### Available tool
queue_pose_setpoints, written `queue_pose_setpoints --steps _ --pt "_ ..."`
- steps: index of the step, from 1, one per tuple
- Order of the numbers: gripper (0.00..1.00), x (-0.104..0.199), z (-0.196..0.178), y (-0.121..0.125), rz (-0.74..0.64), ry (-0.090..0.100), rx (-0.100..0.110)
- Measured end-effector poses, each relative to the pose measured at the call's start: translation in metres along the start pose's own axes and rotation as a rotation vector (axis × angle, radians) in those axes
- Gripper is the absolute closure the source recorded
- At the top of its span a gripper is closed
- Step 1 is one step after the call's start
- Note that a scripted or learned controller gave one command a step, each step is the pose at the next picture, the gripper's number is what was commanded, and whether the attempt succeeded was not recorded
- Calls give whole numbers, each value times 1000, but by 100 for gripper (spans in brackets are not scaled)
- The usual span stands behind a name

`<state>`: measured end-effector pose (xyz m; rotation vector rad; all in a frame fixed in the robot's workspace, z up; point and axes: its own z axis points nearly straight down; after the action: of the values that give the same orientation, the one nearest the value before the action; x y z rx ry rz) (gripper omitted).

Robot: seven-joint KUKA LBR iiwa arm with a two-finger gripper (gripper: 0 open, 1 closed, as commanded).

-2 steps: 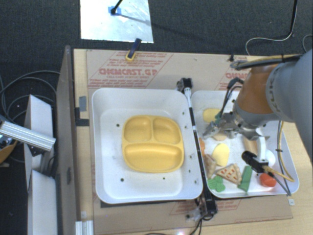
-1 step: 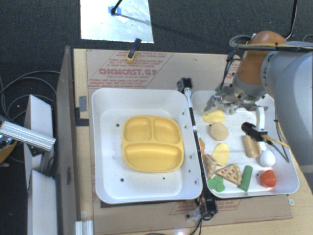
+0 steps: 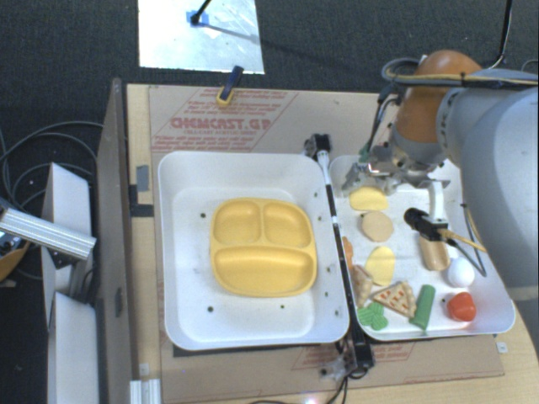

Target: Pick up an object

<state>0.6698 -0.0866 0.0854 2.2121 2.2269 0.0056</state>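
Over right bin point(image 3: 505, 314) | metal tool point(image 3: 383, 173), grip unclear | smooth yellow oval piece point(image 3: 368, 199) beneath

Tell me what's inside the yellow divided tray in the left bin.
The yellow tray in the left bin shows three bare compartments, nothing in them. The bin floor beneath the tray is covered, so what lies under it cannot be seen.

Glossy yellow plastic tray point(image 3: 262, 247) sits in smooth white plastic bin point(image 3: 187, 310) on matt brown cardboard point(image 3: 236, 120).
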Motion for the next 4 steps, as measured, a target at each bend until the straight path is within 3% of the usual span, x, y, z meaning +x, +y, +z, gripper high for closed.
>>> queue_pose_setpoints --steps 4 --pt "0 -6 1 -9 6 -3 3"
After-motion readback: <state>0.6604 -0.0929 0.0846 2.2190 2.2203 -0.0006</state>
